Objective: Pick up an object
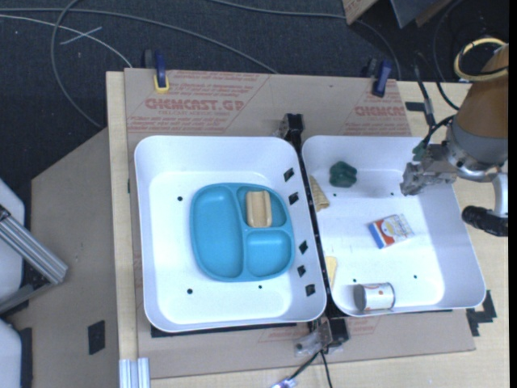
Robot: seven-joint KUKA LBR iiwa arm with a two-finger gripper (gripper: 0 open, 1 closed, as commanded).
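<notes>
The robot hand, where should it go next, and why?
Probably a short slide left and down toward the green lump. The gripper hovers over the right bin holding nothing, and that lump is the nearest thing, lying apart from the others.

An orange band point(487, 107) is seen above a grey wrist section point(478, 146). A pale metallic tool point(412, 180) is fitted below, and black cables point(432, 111) are routed alongside the arm.

Bins point(161, 217) – glossy white plastic; blue tray point(218, 241) – smooth matt plastic; bench board point(242, 95) – printed cardboard.
</notes>
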